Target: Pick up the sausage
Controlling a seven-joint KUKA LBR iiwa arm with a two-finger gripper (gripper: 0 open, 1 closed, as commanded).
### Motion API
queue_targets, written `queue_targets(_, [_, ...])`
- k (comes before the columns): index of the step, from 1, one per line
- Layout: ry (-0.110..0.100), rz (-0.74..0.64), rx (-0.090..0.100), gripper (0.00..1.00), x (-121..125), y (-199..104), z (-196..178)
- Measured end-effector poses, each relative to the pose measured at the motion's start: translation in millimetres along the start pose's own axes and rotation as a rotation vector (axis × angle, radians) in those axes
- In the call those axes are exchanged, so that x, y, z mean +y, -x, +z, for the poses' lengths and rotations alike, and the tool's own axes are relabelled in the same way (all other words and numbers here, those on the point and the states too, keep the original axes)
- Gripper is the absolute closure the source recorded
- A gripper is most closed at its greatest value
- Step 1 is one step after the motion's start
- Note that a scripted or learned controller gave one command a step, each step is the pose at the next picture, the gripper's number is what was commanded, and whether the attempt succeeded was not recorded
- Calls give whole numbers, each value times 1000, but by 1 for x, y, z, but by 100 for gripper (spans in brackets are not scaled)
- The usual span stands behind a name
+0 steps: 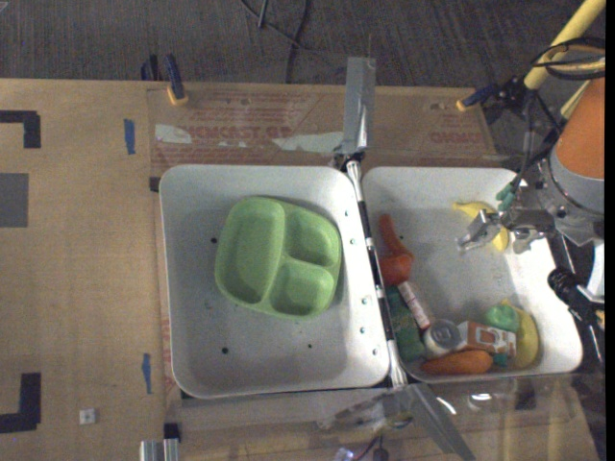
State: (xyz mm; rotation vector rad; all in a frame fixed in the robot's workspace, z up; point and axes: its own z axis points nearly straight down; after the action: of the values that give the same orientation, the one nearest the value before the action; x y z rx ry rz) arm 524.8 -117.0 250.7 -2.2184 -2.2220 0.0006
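Arm reaching in from right, gripper [485, 230] hovering over upper part of right bin [437, 195], just beside yellow banana piece [473, 208]. Fingers spread apart, gripping nothing. Sausage [392, 248], reddish, lying against right bin's left wall, well apart from gripper. Below sausage: small tube [415, 305], can [442, 335], carrot [457, 362], carton [490, 335] crowding bin's lower edge. Green divided plate [279, 255] sitting in left bin [192, 286].

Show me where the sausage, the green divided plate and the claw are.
sausage [393, 248]: camera view, middle of its red body by the right bin's left wall.
green divided plate [258, 250]: camera view, floor of its large compartment.
claw [483, 230]: camera view, between its fingertips.
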Motion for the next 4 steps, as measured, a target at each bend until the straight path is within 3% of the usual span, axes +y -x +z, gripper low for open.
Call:
queue_targets(1, [13, 46, -1, 0, -10, 3, 161])
queue_targets(2, [13, -16, -8, 0, 65, -17, 161])
queue_targets(3, [9, 147, -3, 0, 109, -8, 162])
queue_targets(4, [14, 144, -8, 100, 111, -8, 150])
